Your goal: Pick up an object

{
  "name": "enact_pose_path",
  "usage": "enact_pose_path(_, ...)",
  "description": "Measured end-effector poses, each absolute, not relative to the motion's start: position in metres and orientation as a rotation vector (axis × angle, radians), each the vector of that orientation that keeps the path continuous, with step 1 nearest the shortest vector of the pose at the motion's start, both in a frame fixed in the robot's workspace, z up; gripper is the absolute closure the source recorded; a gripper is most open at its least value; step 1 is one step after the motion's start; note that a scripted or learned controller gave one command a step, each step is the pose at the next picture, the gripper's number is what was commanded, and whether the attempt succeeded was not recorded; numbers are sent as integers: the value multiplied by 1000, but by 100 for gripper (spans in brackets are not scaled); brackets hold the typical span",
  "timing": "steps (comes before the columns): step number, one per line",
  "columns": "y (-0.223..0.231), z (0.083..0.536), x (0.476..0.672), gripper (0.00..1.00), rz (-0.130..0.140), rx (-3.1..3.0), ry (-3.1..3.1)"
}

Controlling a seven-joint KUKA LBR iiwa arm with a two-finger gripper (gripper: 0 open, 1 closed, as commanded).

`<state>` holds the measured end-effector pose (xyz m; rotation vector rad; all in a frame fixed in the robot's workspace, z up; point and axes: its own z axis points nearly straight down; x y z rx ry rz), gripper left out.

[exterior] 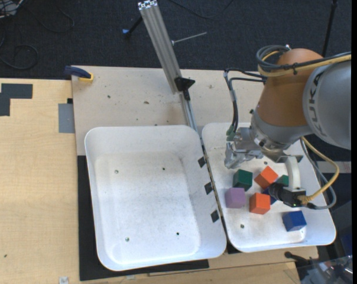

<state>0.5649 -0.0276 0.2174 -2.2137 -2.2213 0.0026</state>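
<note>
- Claw [236, 158] hangs low over the back left part of the right bin [320, 232], just behind the cluster of blocks; whether it is spread or closed I can't tell from this angle, and I see nothing caught in it.
- Right beside its tip sits the green block [244, 178], the closest thing to it, so my guess is that's the one being lined up.
- Around that one: a purple block [236, 197] just in front, an orange block [267, 176] to the right, a second orange block [260, 203] nearer the front, and a blue block [294, 220] off on its own toward the bin's front right corner.
- All the blocks lie loose on the bin floor, bunched near the middle, which makes sense for a grab from above but leaves the claw little room between neighbours.
- Big grey arm [320, 108] with its orange band [288, 93] leans in from the right, wrist pointed down, a posture that suits a straight drop onto the pile.
- Left bin [101, 152] has just its speckled white floor showing, presumably the place things get carried to.
- Slanted metal rail [164, 46] stands on the tabletop [125, 96] behind the bins, well out of the way.
- Risk as I read it: green and purple sit nearly touching, so a drop could nudge one instead of gripping.
</note>
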Motion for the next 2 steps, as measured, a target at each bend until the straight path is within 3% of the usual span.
enact_pose_path(1, 14, 226, 549, 100, 2, -2213, -2222)
enact_pose_path(2, 65, 223, 515, 100, 5, -2212, -2222)
